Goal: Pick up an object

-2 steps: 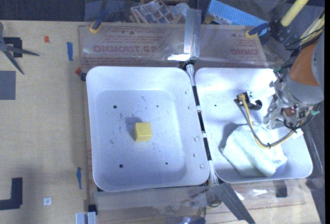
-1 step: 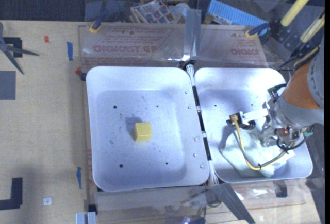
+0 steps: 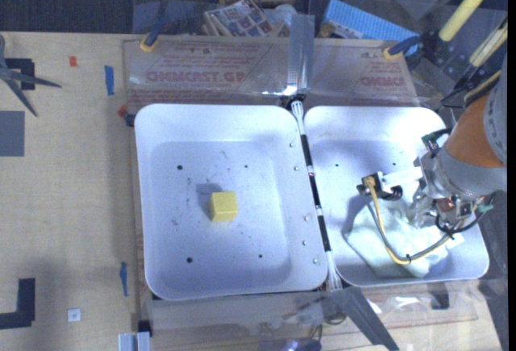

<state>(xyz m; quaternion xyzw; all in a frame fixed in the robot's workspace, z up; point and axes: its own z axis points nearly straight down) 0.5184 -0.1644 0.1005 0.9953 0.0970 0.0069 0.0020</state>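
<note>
A small yellow cube (image 3: 223, 206) lies on the floor of the left bin (image 3: 161, 261), a little left of its middle. My gripper (image 3: 413, 214) hangs low over the right bin (image 3: 355, 131), near its right side, far from the cube. The grey wrist with its orange band (image 3: 476, 139) covers the gripper from above. A yellow cable (image 3: 385, 238) loops from the wrist down over the bin floor. Beneath the gripper the floor looks pale and uneven, and I cannot make out a separate object there.
A metal divider strip (image 3: 310, 188) runs between the two bins. Clear plastic sheeting (image 3: 242, 71) stands behind them. The wooden bench top (image 3: 64, 180) stretches to the left, and clutter, boxes and cables sit beyond the far edge.
</note>
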